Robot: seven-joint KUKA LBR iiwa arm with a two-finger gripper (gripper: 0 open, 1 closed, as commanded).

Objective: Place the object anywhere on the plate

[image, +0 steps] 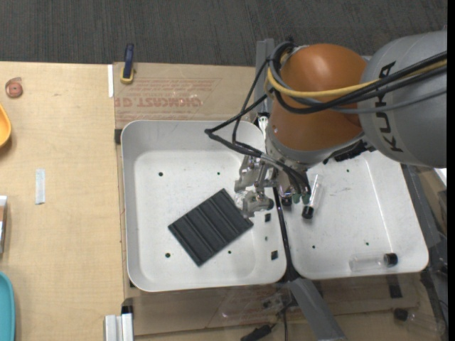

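claw (250, 190) beside one ribbed plate (211, 226)

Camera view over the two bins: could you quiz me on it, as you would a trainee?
1. True or false: the dark ribbed plate lies in the view's left bin.
2. Which bin holds the small clear tube? A: left bin. B: right bin.
3. Fill in: the claw hangs by the plate's ____ end, as the view shows it.
Key: 1 true; 2 B; 3 right.
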